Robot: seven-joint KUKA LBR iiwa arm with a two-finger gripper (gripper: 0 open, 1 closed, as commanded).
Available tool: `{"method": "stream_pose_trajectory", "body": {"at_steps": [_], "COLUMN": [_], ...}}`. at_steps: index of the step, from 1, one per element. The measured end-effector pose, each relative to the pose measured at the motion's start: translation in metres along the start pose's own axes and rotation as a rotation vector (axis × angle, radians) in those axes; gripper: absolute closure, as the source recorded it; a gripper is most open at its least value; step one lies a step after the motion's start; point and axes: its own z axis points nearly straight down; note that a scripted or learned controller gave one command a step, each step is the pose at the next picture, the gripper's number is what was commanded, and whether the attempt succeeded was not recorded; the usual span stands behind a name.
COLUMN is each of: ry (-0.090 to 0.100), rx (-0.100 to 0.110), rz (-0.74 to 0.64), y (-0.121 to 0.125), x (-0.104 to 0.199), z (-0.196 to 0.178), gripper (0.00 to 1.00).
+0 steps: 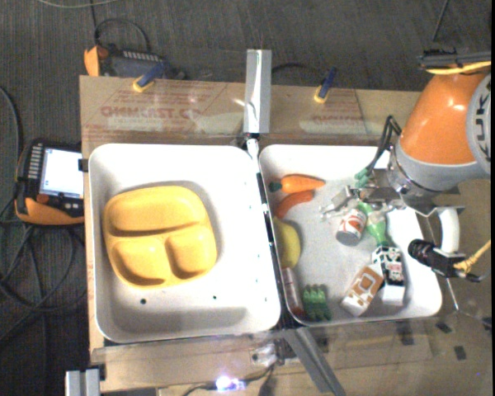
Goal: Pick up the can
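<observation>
two white bins sit side by side on the tabletop; the can [351, 226] lies tilted in the right bin [330, 258], near a carrot [295, 190] and a small carton [362, 291]. the gripper [365, 198] hangs just above it, cannot tell its state. seemingly the approach step; next calls for descending squarely and closing around the can.

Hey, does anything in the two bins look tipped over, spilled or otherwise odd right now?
Nothing looks spilled. In the right bin the can lies on its side under the claw, and a small carton lies tilted near the front wall. The yellow tray sits slightly askew in the left bin.
</observation>
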Motion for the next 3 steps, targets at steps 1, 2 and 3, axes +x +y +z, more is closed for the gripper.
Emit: {"method": "stream_pose_trajectory", "body": {"at_steps": [1,2,3], "ry": [0.000,0.003,-0.004], "rx": [0.000,-0.017,-0.019], "rz": [0.126,0.182,0.313], "y": [0.007,0.040,0.024], "x": [-0.051,-0.058,-0.046], "z": [0.025,0.109,0.127], "gripper": [0.00,0.00,0.00]}}
